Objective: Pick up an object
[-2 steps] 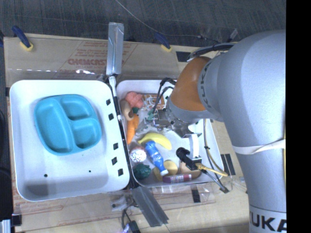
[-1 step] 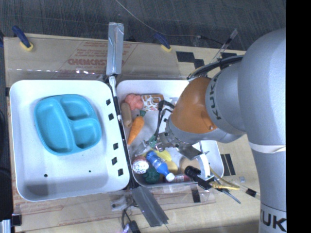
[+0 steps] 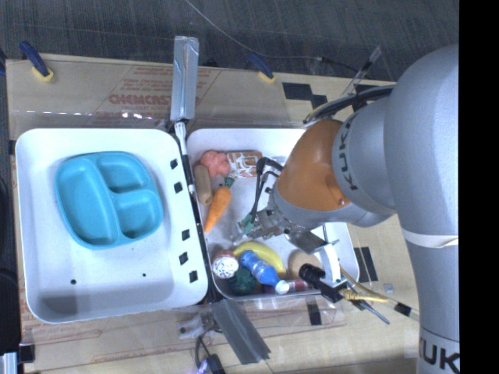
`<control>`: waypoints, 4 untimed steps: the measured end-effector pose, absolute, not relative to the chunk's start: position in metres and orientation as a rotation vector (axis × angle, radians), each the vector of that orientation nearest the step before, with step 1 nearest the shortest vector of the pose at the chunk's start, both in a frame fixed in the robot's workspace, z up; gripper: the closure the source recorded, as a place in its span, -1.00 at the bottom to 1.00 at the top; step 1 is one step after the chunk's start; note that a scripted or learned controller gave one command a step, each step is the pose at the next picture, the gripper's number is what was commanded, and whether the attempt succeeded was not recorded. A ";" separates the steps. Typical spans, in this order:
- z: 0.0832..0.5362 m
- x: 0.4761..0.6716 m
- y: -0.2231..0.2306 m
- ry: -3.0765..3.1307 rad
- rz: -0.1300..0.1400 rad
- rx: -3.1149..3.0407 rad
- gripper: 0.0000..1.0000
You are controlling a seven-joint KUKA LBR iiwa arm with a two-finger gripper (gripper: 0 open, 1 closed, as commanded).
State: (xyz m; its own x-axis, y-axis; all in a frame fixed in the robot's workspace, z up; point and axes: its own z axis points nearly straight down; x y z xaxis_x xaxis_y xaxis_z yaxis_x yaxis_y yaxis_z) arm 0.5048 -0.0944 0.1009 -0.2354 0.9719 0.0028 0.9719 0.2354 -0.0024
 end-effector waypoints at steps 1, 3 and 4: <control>0.253 0.512 -0.051 -2.258 -0.006 -2.189 1.00; 0.122 0.476 -0.105 -2.353 0.005 -2.077 -1.00; 0.091 0.477 -0.116 -2.421 0.001 -1.999 -1.00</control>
State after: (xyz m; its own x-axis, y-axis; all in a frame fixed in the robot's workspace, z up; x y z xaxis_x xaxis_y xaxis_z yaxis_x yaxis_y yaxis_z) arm 0.4769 -0.1164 0.0912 -0.1890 0.9820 0.0015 0.9820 0.1890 -0.0018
